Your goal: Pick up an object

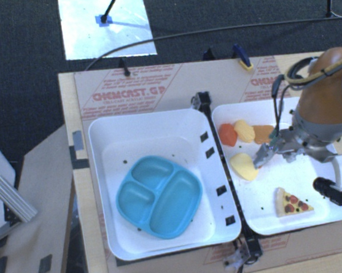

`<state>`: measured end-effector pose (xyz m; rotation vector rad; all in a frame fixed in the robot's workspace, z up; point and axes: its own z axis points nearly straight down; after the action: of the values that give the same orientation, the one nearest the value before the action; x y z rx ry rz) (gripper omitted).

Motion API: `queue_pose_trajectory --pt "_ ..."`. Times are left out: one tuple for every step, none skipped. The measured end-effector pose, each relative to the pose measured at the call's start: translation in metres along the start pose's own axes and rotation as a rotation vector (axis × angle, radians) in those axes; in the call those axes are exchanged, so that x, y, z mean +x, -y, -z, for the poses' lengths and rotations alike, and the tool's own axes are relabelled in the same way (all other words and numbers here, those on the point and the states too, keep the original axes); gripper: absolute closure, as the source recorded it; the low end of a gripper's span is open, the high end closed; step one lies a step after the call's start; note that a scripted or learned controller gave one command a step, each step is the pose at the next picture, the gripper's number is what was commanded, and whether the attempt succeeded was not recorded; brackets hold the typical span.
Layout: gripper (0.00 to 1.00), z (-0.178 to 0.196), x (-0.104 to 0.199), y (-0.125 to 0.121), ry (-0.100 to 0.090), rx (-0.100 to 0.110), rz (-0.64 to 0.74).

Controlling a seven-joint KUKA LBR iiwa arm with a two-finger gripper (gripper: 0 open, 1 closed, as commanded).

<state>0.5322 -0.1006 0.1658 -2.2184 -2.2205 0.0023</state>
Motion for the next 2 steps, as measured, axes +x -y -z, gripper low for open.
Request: queue_pose_trajectory --pt "0.0 -0.043 -0.004 -0.001 0.0 0.0 0.0" --pt "1.0 -0.03 -0.004 -0.003 0.001 -0.005 0.001"
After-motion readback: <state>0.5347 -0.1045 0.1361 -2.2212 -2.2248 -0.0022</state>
